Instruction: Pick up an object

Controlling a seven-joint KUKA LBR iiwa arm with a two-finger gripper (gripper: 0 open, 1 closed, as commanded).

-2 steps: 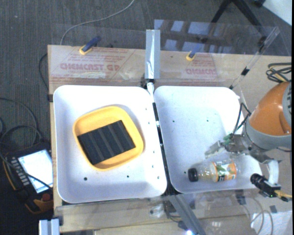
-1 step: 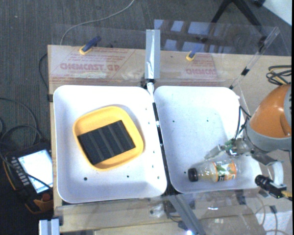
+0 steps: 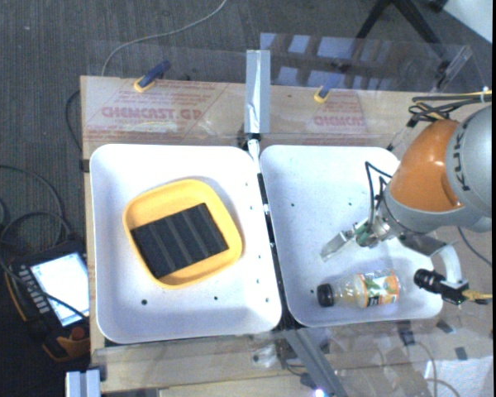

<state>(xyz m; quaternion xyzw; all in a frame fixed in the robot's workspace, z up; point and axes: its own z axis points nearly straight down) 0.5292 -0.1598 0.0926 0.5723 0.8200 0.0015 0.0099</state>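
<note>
While the claw (image 3: 341, 243) hangs over the middle of the right bin (image 3: 314, 180), in the right half of the frame, nothing lies between its tips, so it grips no object; whether it is spread or closed I cannot tell from this slanted view. It points down and toward the left from the grey arm (image 3: 471, 172), whose orange band sits above it at the frame's right edge.

By my reading, the step in hand is the approach: the claw is poised above the bin floor and the pick has not yet been made. The nearest candidate is a small bottle (image 3: 360, 290) with a dark cap, lying on its side near the lower edge of the right bin. It sits below the claw in the frame and slightly to the right, close by but apart from it, with its cap toward the left.

The next move probably calls for shifting toward the lower edge of the frame, turning the claw across the bottle's body, and descending squarely, since a round bottle may roll.

Farther out, the left bin (image 3: 107, 222) holds a yellow tray (image 3: 140, 209) with a dark ribbed pad (image 3: 182, 238) inside, well apart from the claw on the same bench.
</note>
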